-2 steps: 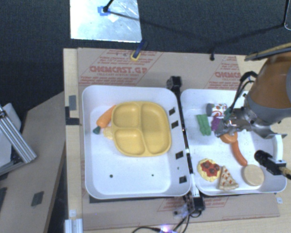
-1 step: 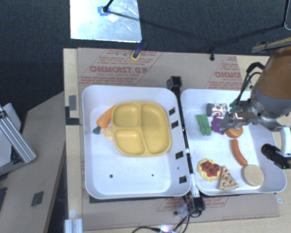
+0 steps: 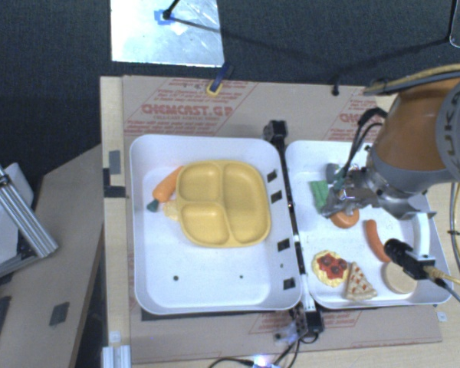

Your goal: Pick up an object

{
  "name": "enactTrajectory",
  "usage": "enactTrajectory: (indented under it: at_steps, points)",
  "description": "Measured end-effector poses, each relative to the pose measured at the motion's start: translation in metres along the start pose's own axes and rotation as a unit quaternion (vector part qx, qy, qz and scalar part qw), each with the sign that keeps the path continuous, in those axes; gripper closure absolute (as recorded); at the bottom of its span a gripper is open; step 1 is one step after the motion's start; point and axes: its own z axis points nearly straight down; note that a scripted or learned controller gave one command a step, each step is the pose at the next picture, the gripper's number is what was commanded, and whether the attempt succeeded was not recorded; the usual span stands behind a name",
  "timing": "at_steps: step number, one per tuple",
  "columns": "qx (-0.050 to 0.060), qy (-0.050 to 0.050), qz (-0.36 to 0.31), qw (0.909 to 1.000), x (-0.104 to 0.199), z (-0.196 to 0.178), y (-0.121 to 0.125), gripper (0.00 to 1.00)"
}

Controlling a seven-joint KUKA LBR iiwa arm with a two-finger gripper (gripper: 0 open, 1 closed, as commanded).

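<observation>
Gripper [image 3: 340, 200] low in the right bin [image 3: 307, 159], over a green piece [image 3: 320, 192] and touching or just above an orange lump [image 3: 345, 219]; finger state impossible to tell. Sausage [image 3: 376, 240], pasta [image 3: 330, 267] and pizza slice [image 3: 359, 281] nearby. Yellow tray [image 3: 218, 203] and carrot [image 3: 165, 185] in the left bin [image 3: 207, 290].

From my end the left white bin [image 3: 149, 282] has bare floor along its front, though the yellow divided plastic tray [image 3: 218, 203] and orange toy carrot [image 3: 167, 184] fill the middle. The right white bin [image 3: 307, 159] is crowded: grey arm [image 3: 414, 152] overhead, toy hot dog [image 3: 376, 240], pizza slice [image 3: 359, 282], spaghetti pile [image 3: 330, 267] along the front
</observation>
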Motion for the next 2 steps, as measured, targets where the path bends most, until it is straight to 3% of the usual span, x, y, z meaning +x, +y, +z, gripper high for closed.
enactTrajectory:
  at_steps: [1,2]
  points:
    - [-0.001,0.0,0.0,1.0,0.027,-0.017,-0.003,1.0]
    - [0.0,-0.001,0.004,1.0,0.024,0.001,-0.012,1.0]
